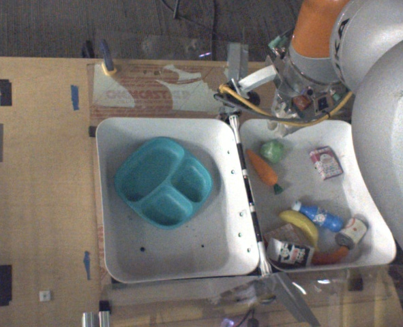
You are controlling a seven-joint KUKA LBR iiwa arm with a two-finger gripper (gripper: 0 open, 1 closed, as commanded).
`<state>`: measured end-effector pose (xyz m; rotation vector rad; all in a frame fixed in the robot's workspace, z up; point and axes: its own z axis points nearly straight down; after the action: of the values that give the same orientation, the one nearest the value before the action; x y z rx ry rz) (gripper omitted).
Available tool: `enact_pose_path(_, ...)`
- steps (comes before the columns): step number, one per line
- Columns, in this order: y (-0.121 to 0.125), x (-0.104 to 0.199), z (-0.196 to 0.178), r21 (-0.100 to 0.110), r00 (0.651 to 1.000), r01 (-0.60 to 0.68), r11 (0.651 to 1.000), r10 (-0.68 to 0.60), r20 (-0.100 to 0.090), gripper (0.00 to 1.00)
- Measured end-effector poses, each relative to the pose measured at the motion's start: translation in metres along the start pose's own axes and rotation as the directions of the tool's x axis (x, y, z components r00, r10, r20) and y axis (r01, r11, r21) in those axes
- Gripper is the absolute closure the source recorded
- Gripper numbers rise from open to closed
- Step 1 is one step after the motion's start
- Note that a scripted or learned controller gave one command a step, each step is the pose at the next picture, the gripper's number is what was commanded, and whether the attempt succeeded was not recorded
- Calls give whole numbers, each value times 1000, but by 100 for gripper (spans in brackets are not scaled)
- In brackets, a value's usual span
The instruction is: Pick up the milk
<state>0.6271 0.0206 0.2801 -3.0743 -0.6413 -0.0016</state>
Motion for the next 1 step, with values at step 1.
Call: enact_pose_path(1,2,0,-10,1,1000,-4,1000,4,-1,100)
